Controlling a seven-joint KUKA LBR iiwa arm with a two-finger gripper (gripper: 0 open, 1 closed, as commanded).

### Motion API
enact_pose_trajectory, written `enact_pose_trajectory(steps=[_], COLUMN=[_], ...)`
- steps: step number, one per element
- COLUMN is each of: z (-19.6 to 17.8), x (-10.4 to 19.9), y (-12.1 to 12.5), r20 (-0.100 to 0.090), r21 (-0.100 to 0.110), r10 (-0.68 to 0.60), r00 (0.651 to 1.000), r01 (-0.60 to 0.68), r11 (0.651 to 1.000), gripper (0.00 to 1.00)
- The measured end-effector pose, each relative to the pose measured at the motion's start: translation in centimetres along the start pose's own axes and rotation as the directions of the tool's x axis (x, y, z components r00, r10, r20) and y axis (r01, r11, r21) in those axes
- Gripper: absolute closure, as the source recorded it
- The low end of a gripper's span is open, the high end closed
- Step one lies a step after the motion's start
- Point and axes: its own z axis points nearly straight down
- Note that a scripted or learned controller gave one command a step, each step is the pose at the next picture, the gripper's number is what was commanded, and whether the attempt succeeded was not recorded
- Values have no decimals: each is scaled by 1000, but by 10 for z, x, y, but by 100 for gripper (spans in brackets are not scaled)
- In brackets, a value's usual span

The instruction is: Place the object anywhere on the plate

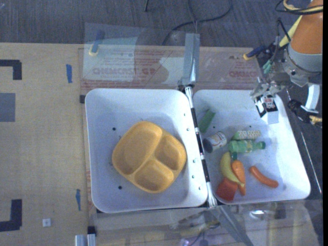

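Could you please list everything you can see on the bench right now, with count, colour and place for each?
left bin: one, white, left half of the bench
right bin: one, white, beside the left bin
plate: one, yellow, three compartments, in the left bin
green piece: one, dark green, upper left of the right bin
small can: one, pale with a dark end, lying near the right bin's left wall
corn cob: one, pale, centre of the right bin
green bottle: one, lying just below the corn cob
banana: one, yellow, lower part of the right bin
carrot: one, orange, lying against the banana
red piece: one, at the right bin's lower left corner
orange chilli: one, lower right of the right bin
arm: one, grey with orange band, upper right
gripper: one, over the right bin's upper right corner
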Motion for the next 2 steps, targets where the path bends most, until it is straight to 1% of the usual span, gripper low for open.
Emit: enact_pose_trajectory(steps=[1,2], z=[26,9], x=[62,139], y=[-6,1], r20=[-4,-3], r21=[3,-2], r10=[-71,-259], r00=[997,966], r01=[71,259], r11=[997,966], gripper=[100,100])
